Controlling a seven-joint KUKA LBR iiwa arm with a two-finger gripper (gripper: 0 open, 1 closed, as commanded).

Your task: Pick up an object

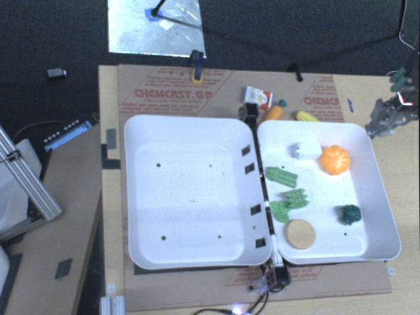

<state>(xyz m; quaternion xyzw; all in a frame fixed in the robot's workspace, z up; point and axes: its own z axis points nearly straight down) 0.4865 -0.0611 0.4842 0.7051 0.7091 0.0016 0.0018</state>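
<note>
The right bin [374, 176] holds an orange pumpkin-shaped toy [335, 159], a small white block [306, 150], two green bean-like pieces [281, 176] [290, 202], a dark green broccoli-like toy [350, 214] and a tan round disc [300, 233]. My gripper [387, 120] hangs at the far right edge of the view, outside the right bin's upper right corner and above the bench. Nothing shows between its fingers.
The left bin [190, 189] lies beside the right one. Behind the bins rest a small carton [256, 97], an orange carrot toy [273, 112] and a yellow piece [306, 117]. A metal sheet [154, 18] lies on the dark floor beyond.
</note>
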